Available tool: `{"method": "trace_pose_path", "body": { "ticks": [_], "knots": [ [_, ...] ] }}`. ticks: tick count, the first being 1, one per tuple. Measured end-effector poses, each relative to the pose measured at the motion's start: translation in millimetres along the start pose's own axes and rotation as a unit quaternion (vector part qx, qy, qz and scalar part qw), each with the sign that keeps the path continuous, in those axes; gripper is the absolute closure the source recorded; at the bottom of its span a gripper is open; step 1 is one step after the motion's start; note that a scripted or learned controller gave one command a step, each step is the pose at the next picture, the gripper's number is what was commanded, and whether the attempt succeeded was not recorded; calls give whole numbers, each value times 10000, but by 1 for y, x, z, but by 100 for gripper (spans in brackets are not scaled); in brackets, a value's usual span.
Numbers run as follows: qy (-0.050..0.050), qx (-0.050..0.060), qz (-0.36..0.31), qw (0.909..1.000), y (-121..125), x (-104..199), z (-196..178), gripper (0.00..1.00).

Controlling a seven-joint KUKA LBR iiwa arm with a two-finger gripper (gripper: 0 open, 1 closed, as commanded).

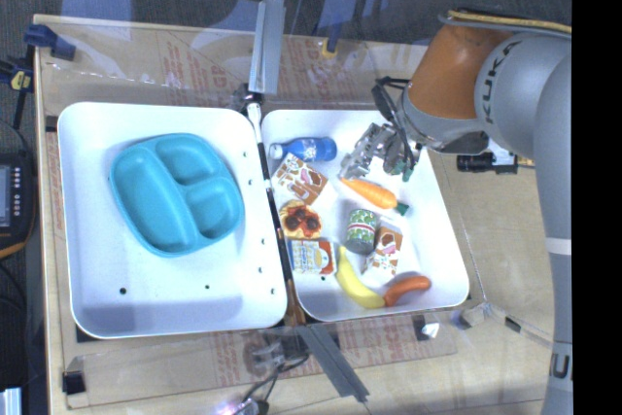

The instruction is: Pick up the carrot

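Gripper [381,151] hovering just above the carrot [370,193] in the right bin [442,209].
Carrot lies mid-bin, between a blue bottle [303,150] and a small can [362,229]; jaw state cannot be told.

Readable lettering: one brand mark, on the arm.

The grey arm casing [530,83], at about two o'clock in the camera view, bears dark capital letters just beside the orange band [449,73]; the letters "KU" show plainly, and they seem to be the start of a longer word that runs out of sight round the casing. The small printed cartons [300,180] and the can [362,228] in the right bin [449,238], near five o'clock from the view's middle, carry coloured printing, but it is too small and blurred to read. The dark device [14,199] at nine o'clock has a lit panel whose markings cannot be made out.
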State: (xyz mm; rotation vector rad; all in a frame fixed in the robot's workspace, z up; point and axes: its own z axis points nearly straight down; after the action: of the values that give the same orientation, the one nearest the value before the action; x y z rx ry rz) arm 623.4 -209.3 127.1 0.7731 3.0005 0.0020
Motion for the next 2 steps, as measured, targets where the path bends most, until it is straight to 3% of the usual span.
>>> {"method": "trace_pose_path", "body": {
  "ticks": [1, 2],
  "knots": [
    [175, 70, 501, 9986, 10, -22, -121, 100],
    [188, 73, 502, 9985, 9, -22, -120, 0]
  ]
}}
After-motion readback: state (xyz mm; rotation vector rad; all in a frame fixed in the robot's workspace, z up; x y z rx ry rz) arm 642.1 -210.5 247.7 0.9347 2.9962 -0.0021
